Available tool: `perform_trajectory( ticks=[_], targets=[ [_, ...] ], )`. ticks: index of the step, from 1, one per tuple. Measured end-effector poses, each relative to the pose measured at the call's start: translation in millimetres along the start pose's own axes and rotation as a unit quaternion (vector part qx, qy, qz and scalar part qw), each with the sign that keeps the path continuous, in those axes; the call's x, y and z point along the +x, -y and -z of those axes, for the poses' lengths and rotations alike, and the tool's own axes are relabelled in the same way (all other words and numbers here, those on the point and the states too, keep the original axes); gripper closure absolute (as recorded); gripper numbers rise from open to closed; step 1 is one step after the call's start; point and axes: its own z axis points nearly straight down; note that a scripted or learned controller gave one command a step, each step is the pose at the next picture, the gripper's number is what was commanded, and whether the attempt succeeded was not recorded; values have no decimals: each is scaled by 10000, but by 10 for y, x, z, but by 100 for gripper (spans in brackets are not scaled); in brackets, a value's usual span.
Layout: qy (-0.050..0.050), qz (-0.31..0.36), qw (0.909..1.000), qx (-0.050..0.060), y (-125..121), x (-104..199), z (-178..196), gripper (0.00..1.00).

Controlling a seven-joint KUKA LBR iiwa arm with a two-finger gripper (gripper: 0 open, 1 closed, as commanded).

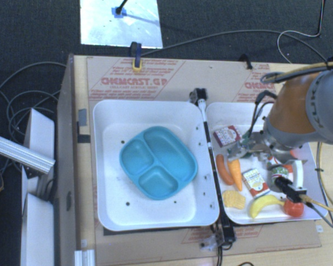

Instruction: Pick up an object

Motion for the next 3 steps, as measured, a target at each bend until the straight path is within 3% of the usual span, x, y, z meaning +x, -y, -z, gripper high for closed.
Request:
perform_trajectory(
  ticks=[1, 2, 3],
  targets=[
    [14, 4, 10000, -51, 323, 105, -221, 0],
    [5, 0, 10000, -21, 336, 105, -141, 100],
    [-5, 12, 10000, -2, 305, 529, 1182, 100]
  ],
)
